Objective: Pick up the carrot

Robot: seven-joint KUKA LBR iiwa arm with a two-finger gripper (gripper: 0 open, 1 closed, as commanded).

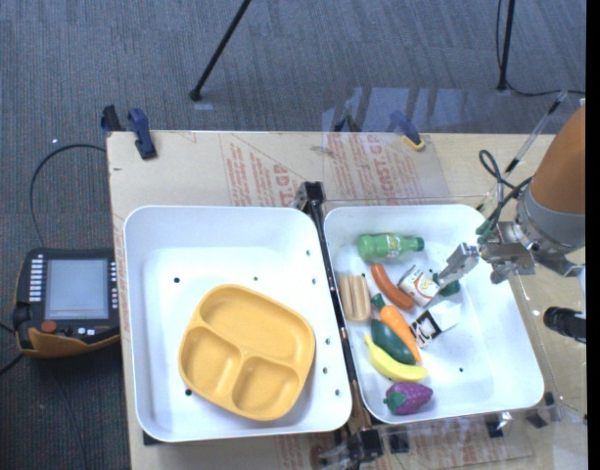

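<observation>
Item: slender orange plastic carrot (396, 330), green-topped, in the right-hand shallow white bin (495, 370), long axis running diagonally from upper left to lower right. It lies left of and below the two-finger gripper (454, 267), which hovers apart from it with nothing between its parts (whether spread or pressed together cannot be told).

Same bin: green bottle (388, 246), red sausage (391, 285), yellow banana (394, 364), purple grapes (409, 397).

Left white bin (153, 262): yellow divided plate (246, 351).

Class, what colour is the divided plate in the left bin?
Yellow: the plate shows plainly in the camera view.
</observation>
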